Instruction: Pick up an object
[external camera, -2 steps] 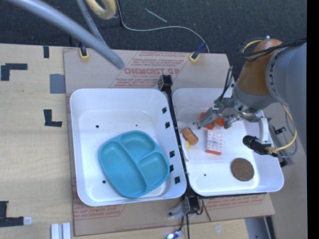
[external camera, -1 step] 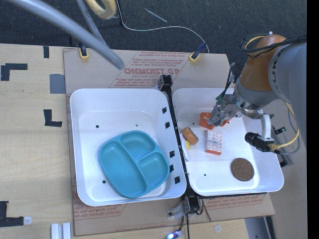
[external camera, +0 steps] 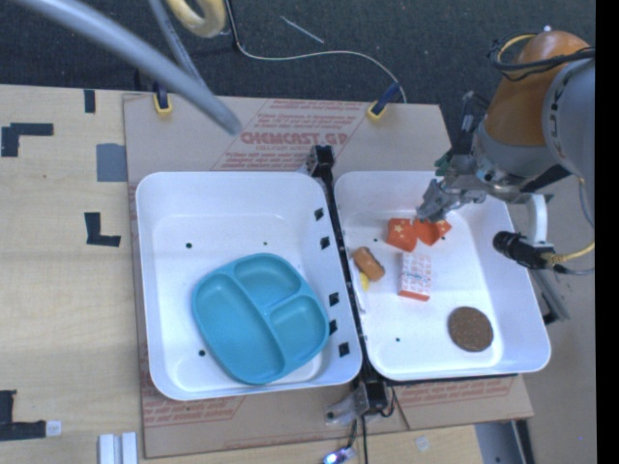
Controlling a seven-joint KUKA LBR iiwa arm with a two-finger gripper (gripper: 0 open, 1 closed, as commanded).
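Observation:
In the right bin [external camera: 503, 259] lie an orange-red block [external camera: 402, 234], a second orange-red piece [external camera: 435, 230] next to it, a small orange-brown item [external camera: 368, 263], a white packet with red print [external camera: 417, 277] and a brown round disc [external camera: 470, 329]. My gripper [external camera: 432, 207] hangs low over the bin's upper middle, right above and touching the orange-red pieces. Its tip is dark and small in the camera view.
The left bin [external camera: 164, 211] holds a blue divided plate [external camera: 259, 315]. A black clip divider [external camera: 334, 249] runs between the bins. A grey pole [external camera: 116, 37] crosses the top left. The arm body [external camera: 532, 104] fills the upper right.

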